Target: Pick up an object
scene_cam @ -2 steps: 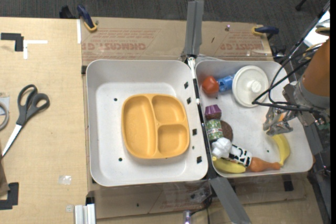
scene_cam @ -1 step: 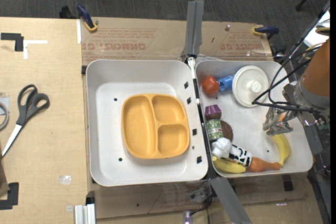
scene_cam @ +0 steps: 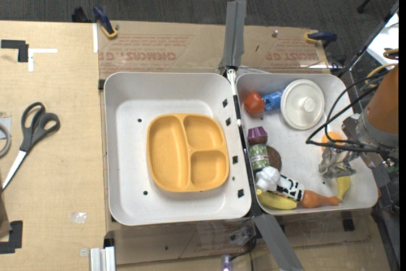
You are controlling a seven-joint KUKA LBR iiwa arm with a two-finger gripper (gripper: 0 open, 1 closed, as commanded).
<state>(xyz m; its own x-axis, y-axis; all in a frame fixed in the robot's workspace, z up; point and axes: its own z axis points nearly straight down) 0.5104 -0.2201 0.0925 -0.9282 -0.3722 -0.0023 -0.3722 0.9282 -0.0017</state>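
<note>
Jaws [scene_cam: 335, 166], grip state unclear, low in right bin [scene_cam: 361, 200], just above a banana [scene_cam: 343, 187].

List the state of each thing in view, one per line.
gripper: low inside the right bin, finger state unclear
yellow divided plate: upright in left bin
white round lid: flat in right bin
scissors: closed, on the bench
banana: lying against right bin's front wall
</note>
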